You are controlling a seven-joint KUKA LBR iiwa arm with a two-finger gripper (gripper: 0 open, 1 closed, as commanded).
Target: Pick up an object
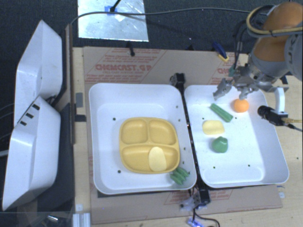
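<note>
The gripper (232, 92) hangs over the far end of the right bin (272, 167), fingers spread wide, nothing between them. Just below its right-hand finger sits the orange ball (241, 106), close but apart. Below the gripper lies the green stick (221, 112), then the pale yellow block (213, 127) and the green cup (219, 144). Off to its left, in the left bin (102, 141), sits the yellow tray (137, 134) carrying a yellow oval piece (157, 159), with a green bundle (179, 176) at the tray's corner.

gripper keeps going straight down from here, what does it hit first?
Probably bare floor of the right bin. The gripper, jaws open, hangs over the bin's far end, with the orange ball just beside one finger and the green stick nearer. Depth is unclear, so it may clip the ball.
</note>
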